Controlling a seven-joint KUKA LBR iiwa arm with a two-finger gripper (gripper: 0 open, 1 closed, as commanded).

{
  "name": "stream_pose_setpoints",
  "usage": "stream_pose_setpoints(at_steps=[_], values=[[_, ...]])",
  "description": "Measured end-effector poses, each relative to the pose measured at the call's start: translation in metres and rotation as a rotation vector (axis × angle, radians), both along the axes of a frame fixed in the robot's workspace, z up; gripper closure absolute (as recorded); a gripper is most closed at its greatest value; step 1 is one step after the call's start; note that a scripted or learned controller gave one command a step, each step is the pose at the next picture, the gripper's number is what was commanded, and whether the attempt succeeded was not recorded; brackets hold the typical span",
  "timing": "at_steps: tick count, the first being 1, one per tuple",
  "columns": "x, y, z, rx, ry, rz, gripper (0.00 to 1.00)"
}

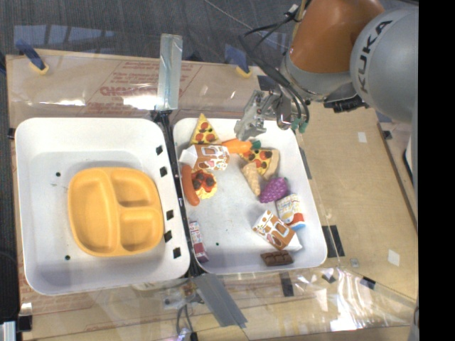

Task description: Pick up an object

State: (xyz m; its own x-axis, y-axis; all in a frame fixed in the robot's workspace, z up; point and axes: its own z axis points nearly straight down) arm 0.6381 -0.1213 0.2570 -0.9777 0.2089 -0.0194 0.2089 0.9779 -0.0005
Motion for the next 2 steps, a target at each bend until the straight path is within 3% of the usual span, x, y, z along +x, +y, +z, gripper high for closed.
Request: stream_pose_setpoints(at_steps=[1,2], values=[[-0.0975,-0.0910,-0.1637,0.002,0.016,0.119,1.00],[-0.0966,-0.0894,-0.1633,0.002,0.014,0.122,0.00]])
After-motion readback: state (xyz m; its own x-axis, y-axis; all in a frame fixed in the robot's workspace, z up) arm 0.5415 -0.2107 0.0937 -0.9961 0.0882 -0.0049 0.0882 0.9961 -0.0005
